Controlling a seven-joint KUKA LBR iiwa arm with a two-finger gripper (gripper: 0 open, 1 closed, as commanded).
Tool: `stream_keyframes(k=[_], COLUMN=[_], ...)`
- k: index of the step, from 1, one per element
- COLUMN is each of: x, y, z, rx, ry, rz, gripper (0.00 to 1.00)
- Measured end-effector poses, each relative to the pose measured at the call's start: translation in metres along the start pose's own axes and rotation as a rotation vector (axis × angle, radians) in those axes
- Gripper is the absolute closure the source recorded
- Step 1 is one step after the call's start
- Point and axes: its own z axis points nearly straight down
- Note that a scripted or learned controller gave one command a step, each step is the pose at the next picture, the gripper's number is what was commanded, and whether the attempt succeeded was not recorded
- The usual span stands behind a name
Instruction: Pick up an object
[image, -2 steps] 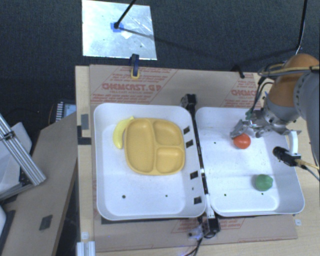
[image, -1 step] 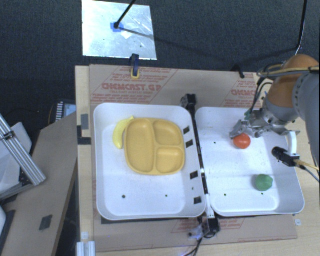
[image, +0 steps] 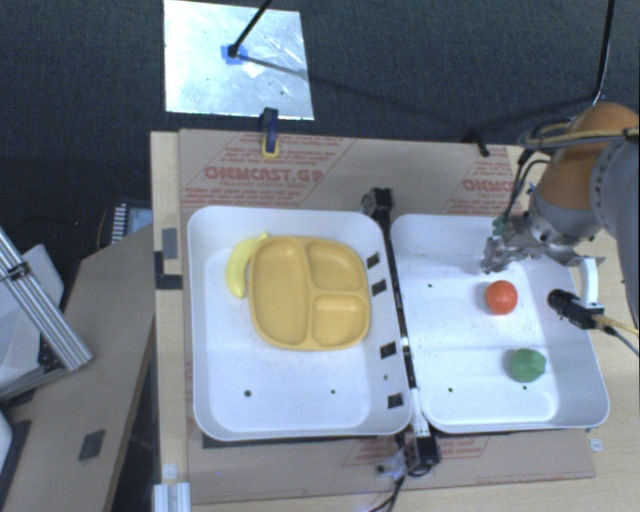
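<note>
So there are two white bins sitting side by side on the surface, left bin (image: 210, 400) and right bin (image: 450, 400). The left one has a yellow divided tray (image: 305, 292) roughly in the middle, with a banana (image: 238, 265) tucked against the tray's left edge, touching it. In the right bin there's a little orange-red ball (image: 501, 296) around the middle, toward the right side, and a green lumpy thing (image: 526, 364) nearer the front right corner, the two well apart. The gripper (image: 497, 252) is down in the right bin close to its back edge, just behind the orange-red ball and not touching it. Honestly can't tell how the gripper is set, too small and blurry.
</note>
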Motion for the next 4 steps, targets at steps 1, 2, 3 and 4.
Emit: stream_keyframes(k=[1,2,3,4], x=[0.005,0.011,0.008,0.054], y=[-0.003,-0.006,-0.002,-0.019], z=[-0.048,-0.096,-0.162,-0.148], rx=[-0.001,-0.001,-0.004,0.006], ry=[0.0,0.001,-0.001,0.003], rz=[0.002,0.001,0.002,0.0], gripper=[1.0,1.0,1.0,1.0])
